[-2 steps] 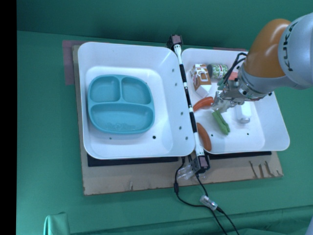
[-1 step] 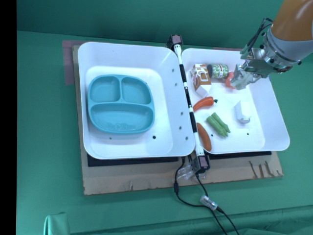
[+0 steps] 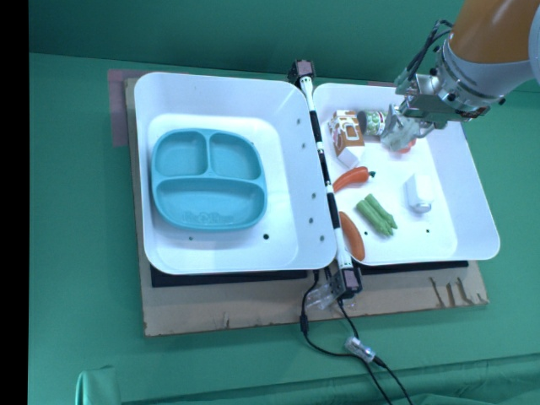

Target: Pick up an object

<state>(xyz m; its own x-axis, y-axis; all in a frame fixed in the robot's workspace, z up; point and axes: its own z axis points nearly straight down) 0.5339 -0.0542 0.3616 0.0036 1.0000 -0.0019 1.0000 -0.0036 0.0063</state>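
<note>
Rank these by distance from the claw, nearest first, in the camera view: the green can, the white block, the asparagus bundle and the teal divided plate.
1. Green can: just left of the claw, right bin's far end.
2. White block: below the claw, right side.
3. Asparagus bundle: further toward the near edge.
4. Teal divided plate: in the left bin.

- The arm (image 3: 498, 15) is cut off by the top and right edges at 1 o'clock.
- The gripper (image 3: 398, 133) hangs over a red thing (image 3: 407, 147); most of that thing is hidden.
- The can (image 3: 371, 122) at 1 o'clock has print too small to read.
- A grey-green cloth (image 3: 97, 386) at 7 o'clock is cut off by the bottom edge.
- The cables (image 3: 396, 382) at 5 o'clock run off the bottom edge.
</note>
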